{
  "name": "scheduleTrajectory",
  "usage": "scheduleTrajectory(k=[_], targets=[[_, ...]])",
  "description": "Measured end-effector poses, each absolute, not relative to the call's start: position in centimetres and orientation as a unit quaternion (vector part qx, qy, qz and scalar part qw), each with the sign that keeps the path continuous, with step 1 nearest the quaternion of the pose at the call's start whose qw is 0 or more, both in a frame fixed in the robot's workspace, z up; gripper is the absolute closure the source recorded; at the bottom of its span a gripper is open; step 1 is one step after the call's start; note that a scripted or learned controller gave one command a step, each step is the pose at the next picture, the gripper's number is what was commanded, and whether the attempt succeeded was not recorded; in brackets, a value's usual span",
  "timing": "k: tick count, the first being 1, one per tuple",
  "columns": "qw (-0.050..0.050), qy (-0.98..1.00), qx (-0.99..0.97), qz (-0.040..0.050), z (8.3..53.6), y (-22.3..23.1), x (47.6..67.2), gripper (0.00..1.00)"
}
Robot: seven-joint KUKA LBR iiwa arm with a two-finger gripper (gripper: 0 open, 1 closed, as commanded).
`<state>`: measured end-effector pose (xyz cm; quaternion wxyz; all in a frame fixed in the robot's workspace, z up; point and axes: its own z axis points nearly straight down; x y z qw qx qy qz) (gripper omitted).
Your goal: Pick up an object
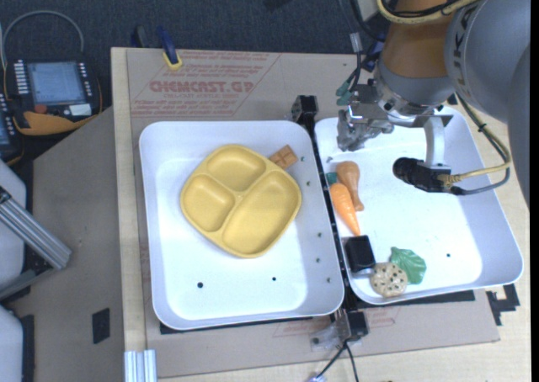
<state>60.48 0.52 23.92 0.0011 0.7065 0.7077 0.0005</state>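
My gripper (352, 140) hangs over the far left corner of the right bin (459, 233), just above and behind a tan drumstick-shaped toy (349, 176). An orange carrot (344, 208) lies against that toy along the bin's left wall. Nearer the front are a black block (360, 253), a round speckled cookie (388, 279) and a green leafy piece (410, 262). Nothing shows in the gripper's grasp.
The left bin (168, 237) holds a yellow divided plate (240, 199) with a small brown block (284, 156) at its far right edge. A black part on a cable (421, 174) hangs from the arm over the right bin. A raised divider runs between the bins.
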Motion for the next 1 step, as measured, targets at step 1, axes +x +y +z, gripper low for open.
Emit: scheduleTrajectory(k=[1], targets=[[0.002,0.708,0.707,0.001,22.22,5.29,62.61,1.0]])
